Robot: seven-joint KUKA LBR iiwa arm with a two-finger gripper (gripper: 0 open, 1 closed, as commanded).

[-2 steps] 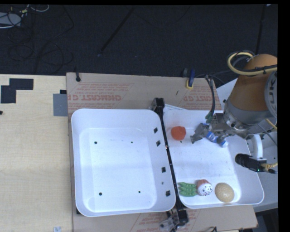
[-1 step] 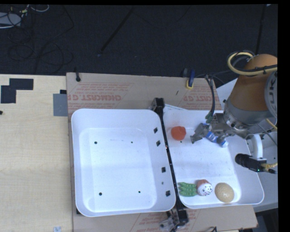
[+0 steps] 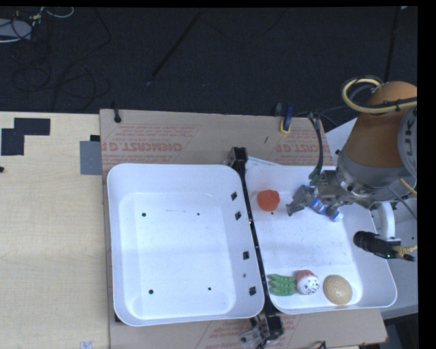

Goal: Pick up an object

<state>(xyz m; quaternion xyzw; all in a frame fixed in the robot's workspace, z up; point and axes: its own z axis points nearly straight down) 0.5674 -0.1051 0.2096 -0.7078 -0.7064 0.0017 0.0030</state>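
the tool (image 3: 315, 202) hangs in the right bin (image 3: 371, 300), fingers spread and holding nothing, with the orange ball (image 3: 268, 200) just to its left near the divider; it looks light, rounded, perhaps soft, best pinched across its middle.

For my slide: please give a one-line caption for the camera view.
Arm's hand hovers in the right bin beside an orange ball; three small objects lie along the near wall.

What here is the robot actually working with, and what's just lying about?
For the job: gripper; orange ball; green toy; red-and-white ball; tan egg-shaped object; right bin.

Lying about: left bin; cardboard sheet; black cables.
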